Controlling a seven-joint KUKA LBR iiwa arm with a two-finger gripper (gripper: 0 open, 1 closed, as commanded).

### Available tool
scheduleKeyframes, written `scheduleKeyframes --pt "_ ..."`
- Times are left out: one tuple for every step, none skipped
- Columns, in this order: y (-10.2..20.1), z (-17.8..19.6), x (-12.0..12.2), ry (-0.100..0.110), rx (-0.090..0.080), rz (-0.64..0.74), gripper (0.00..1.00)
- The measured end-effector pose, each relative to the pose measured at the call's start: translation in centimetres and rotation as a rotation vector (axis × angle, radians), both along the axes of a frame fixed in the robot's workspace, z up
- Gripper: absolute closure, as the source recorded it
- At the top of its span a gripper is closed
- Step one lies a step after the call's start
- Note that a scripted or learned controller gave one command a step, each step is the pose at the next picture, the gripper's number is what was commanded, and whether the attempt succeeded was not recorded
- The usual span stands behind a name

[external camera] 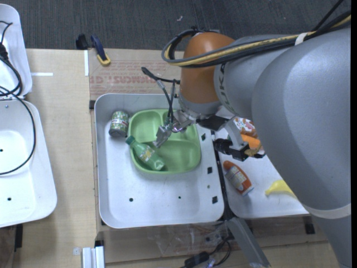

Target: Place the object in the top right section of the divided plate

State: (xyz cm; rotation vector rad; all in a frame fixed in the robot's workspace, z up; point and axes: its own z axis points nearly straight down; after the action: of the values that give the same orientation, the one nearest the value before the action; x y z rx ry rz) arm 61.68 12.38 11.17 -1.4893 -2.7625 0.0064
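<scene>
A grey arm (290, 94) with an orange band (203, 66) above the wrist reaches in from the right over the left of two white bins (150, 205). Its hand (166, 133) hangs over a green divided plate (184, 155) that lies in the upper middle of that bin. The tips of the hand point down and left, over the middle of the plate near its dividing ridge. The fingers sit close together, narrow, with nothing visible between them.

A green bottle (146, 153) lies on its side across the plate's lower left rim, its neck pointing up and left out over the bin floor and its body resting inside the plate's lower left part. The tip of the hand is just above and to the right of the bottle; whether they touch cannot be told. A small green-labelled can (118, 123) stands on the bin floor just beside the plate's left edge, apart from the bottle.

In the right bin (262, 202), partly hidden under the arm, lie an orange and white packet (239, 177), a yellow piece (279, 189) and an orange and red thing (248, 135) close to the divider between the bins. The bins rest on a pale wooden desk (61, 82). A blue and yellow clamp (100, 52) lies at the desk's far edge.
</scene>
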Motion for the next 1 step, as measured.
scheduleKeyframes --pt "0.16 0.26 -0.36 0.018 0.001 0.004 1.00"
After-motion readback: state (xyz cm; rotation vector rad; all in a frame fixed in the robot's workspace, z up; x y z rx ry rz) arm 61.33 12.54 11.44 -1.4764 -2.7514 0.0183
